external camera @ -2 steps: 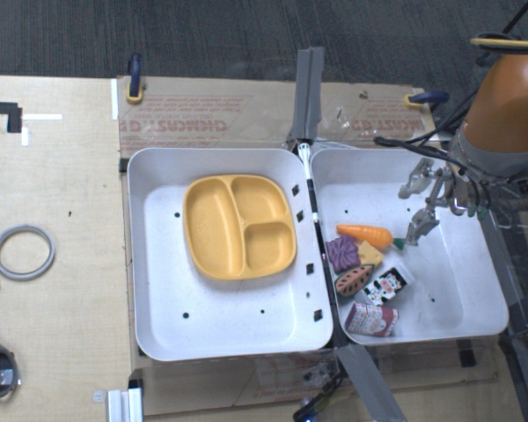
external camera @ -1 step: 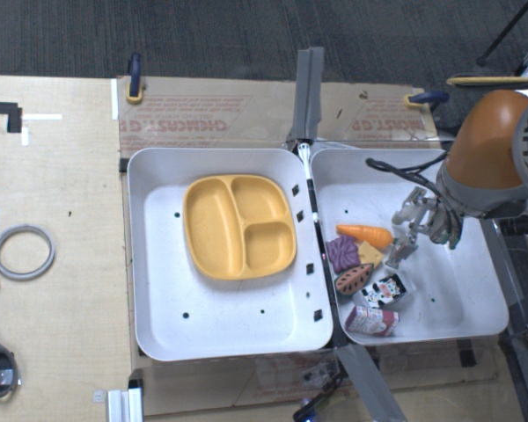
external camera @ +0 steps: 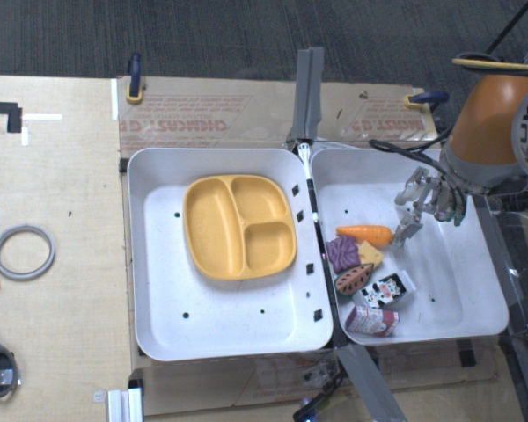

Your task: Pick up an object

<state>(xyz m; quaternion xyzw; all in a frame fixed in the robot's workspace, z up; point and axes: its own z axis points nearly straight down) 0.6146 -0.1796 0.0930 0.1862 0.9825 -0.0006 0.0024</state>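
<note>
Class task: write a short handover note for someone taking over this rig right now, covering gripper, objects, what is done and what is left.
Gripper: over the right bin, beside the carrot, holding nothing visible.
Objects: carrot, purple piece, yellow wedge, a patterned item and a wrapper cluster at the right bin's left side. Yellow divided plate lies in the left bin.
Done: nothing lifted.
Left: grasp and lift one object.

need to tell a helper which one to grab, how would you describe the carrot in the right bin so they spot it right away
Look at the right bin of the two white ones, along its left side where a small cluster of items lies. The carrot is at the top of that cluster, lying sideways just above the purple piece. It is the only bright orange, long tapered item there, with the gripper close by its right end.
</note>
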